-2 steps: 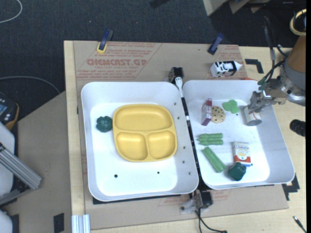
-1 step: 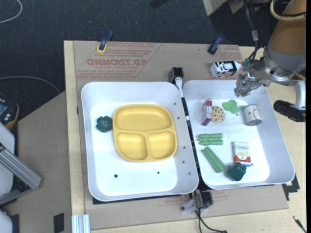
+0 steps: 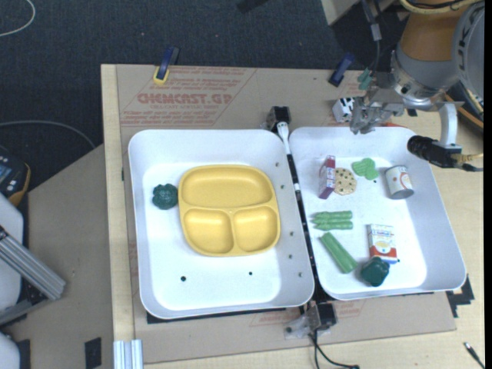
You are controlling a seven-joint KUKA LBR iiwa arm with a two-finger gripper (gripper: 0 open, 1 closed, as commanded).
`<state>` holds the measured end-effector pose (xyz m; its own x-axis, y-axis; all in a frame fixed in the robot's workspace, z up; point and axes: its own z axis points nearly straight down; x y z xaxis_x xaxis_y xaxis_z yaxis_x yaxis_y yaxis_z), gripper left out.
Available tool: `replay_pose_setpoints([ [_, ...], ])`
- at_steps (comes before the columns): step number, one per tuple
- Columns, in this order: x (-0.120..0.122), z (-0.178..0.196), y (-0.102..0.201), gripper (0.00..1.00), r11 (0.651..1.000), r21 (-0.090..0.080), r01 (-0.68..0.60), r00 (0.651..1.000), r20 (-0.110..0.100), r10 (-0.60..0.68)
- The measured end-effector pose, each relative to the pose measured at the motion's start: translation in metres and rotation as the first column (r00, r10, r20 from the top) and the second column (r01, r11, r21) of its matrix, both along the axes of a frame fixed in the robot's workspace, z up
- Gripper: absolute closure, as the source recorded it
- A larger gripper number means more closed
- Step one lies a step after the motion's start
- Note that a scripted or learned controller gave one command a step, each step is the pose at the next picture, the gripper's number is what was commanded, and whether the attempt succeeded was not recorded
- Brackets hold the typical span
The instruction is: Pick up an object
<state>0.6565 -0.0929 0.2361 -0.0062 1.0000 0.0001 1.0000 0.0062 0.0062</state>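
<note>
hand (image 3: 367,121): over right bin's (image 3: 450,233) far rim, grip state unclear
step: descend squarely onto the can (image 3: 397,181), clearing the leaf (image 3: 366,168)

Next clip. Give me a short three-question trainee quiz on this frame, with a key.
1. True or false: the yellow tray sits in the left bin.
2. Which lies beside the tray in that bin? A) cookie B) broccoli C) can
3. Where is the end effector: over the right bin's far edge or its near edge?

Key: 1 true. 2 B, the broccoli; the cookie and can are in the right bin. 3 far edge.
</note>
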Motion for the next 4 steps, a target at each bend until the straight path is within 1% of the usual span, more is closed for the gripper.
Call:
replay_pose_setpoints([
  [1,0.015,-0.011,0.004,1.0,1.0,-0.002,0.005,1.0,-0.003,-0.005],
  [2,-0.003,-0.003,0.004,1.0,1.0,-0.001,0.008,1.0,-0.008,-0.008],
  [3,0.005,-0.015,-0.004,1.0,1.0,-0.002,0.008,1.0,-0.006,-0.008],
  [4,0.008,-0.018,0.014,1.0,1.0,0.0,0.004,1.0,-0.007,-0.004],
])
